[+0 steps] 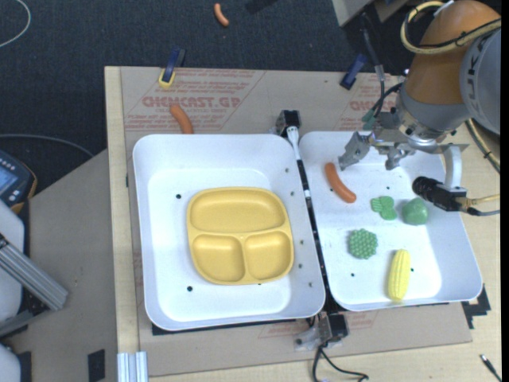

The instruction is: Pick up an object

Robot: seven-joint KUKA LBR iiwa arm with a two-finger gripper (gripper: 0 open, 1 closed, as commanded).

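Both white bins (151,237) look like smooth plastic w/ a slight gloss. The yellow divided tray (238,235) is matt plastic. The tabletop (238,94) is covered w/ brown cardboard, matt, printed in red. The corn cob (398,274) and green broccoli (363,243) look like textured plastic, bumpy surface.

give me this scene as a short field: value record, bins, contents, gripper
left bin: yellow divided plate
right bin: orange sausage, two green pieces, green round studded piece, yellow corn cob
gripper: fingers open, above the right bin's far end, holding nothing
outside bins: orange sausage on bench, another on the dark floor
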